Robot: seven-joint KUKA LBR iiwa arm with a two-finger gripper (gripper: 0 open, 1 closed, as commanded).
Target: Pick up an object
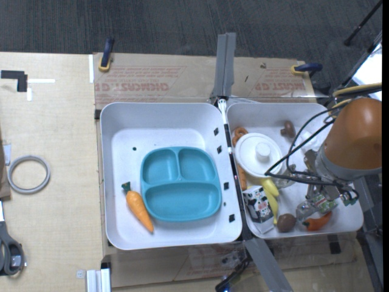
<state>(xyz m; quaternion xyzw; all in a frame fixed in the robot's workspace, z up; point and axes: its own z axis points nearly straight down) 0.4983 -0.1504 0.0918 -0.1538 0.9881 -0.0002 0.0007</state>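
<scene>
Bench with two white bins side by side: left bin (115, 163) holds one teal tray (180, 183) and one carrot (139, 210), long axis diagonal, green top pointing up-left, tip down-right. Right bin (349, 224) is cluttered: one white lidded bowl (258, 153), one banana (271, 194) lying roughly top-to-bottom, one cow-print carton (259, 204), two brown lumps (287, 128). Gripper (316, 207) sits low over the right bin's near-right corner beside a red-orange piece (317, 222); finger state can't be read.

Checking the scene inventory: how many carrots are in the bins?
1. The carrot lies in the left bin, beside the blue plate's lower-left corner. The right bin's clutter under the arm may hide more.
</scene>
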